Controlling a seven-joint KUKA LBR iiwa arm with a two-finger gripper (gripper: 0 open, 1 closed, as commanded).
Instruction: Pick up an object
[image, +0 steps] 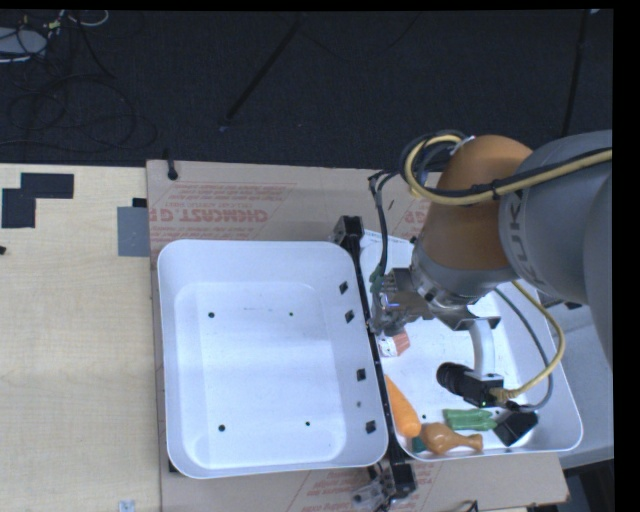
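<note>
- In the right bin (565, 405), close to its left wall, a small white-and-red piece (394, 345) lies just under the gripper (388, 318). Being nearest, it looks the likeliest pick.
- Toward the near corner, an orange carrot-shaped toy (401, 405), a tan toy (450, 438) and a green piece (468, 419) huddle together, harder to single out.
- The gripper hangs low beside the wall, probably lined up for a grasp. Whether the jaws are spread, pressed together or pinching anything, I cannot tell.
- The left bin (170, 300) sits alongside on the tabletop (70, 350).
</note>
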